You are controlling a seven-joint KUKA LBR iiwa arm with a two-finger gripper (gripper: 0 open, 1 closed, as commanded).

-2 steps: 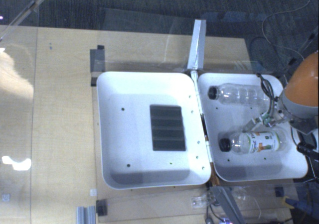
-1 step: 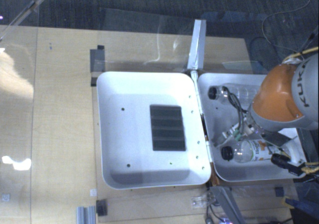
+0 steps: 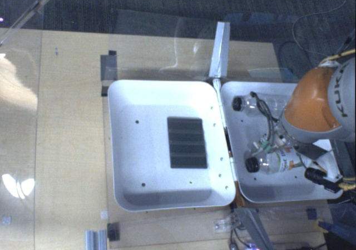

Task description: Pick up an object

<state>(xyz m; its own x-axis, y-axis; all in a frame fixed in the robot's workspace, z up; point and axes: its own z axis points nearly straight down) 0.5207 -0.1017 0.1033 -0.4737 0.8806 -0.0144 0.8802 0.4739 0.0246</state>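
— Where's the gripper [image 3: 273, 142]?

— Lower right of the frame, down in the right bin [image 3: 245, 190], tucked under the arm [image 3: 314, 104] and its orange band. It hangs just above the lower bottle [image 3: 275, 162], a clear one lying on its side with its black cap [image 3: 252, 164] pointing left.

— Open or closed?

— I can't tell. The arm covers it from up here, and a tangle of wires [image 3: 267, 118] runs across that spot.

— Is it touching the bottle?

— Can't say that either. Close, certainly, but clear plastic on a white floor gives no clean edge.

— What would spoil the pick?

— I'd guess the shape. A round bottle on its side could roll off or squirt out sideways if the grip lands off its middle. It also lies near the bin's lower wall, so a nudge might shove it there, out of easy reach.

— Anything else nearby?

— The upper bottle [image 3: 247, 103], same kind, sits near the bin's top left corner, apart from the first. It shouldn't interfere. The left bin [image 3: 139, 149] has a dark ribbed pad [image 3: 187, 142] flat in its middle, well apart from all this.

— And what's hidden?

— The right part of the right bin, under the arm. Something may lie there; I couldn't tell you.
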